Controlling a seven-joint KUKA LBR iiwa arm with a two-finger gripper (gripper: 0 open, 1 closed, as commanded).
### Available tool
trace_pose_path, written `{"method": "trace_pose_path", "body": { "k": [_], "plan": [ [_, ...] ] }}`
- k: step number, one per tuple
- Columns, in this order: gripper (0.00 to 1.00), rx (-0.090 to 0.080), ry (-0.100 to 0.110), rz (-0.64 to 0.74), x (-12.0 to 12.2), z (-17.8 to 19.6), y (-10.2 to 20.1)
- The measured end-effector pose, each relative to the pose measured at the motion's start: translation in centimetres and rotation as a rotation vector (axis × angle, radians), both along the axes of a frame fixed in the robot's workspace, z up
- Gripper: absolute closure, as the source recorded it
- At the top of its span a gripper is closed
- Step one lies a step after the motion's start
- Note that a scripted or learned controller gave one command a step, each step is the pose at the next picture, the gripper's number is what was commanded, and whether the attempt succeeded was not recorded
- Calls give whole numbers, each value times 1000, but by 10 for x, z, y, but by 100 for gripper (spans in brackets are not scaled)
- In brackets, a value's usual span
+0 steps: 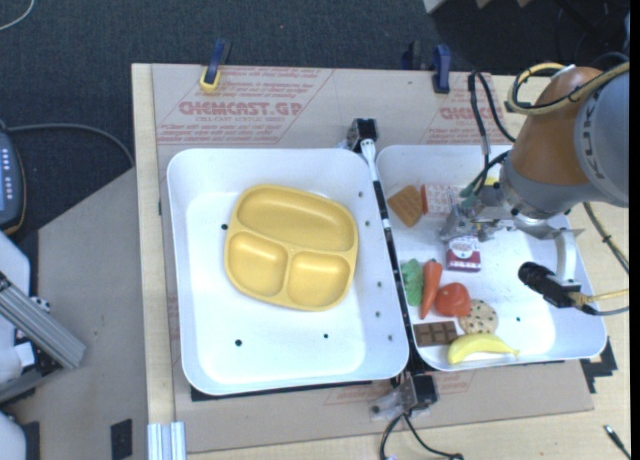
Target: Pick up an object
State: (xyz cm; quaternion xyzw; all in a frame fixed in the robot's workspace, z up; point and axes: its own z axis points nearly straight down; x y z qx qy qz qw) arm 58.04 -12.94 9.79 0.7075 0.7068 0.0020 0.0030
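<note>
Just beside the gripper (470, 220) lie a red packet (464, 254) and carrot (431, 286); finger state perhaps unreadable

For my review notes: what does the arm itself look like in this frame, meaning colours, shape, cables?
The arm enters from the right as a thick, rounded grey body with a broad orange band above the wrist. Dark and yellowish cables loop around the band. Below it sits a lighter grey metal wrist, ending in a small metallic claw over the right bin.
</note>
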Motion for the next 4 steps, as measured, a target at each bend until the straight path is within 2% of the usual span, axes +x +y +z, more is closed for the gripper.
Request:
{"method": "trace_pose_path", "body": {
  "k": [1,2,3,4],
  "plan": [
    [100,-1,0,1,2,64,-4],
    [100,-1,-1,2,7,108,-4],
    [100,0,3,2,8,128,-4],
    [100,1,3,6,30,128,35]
  ]
}}
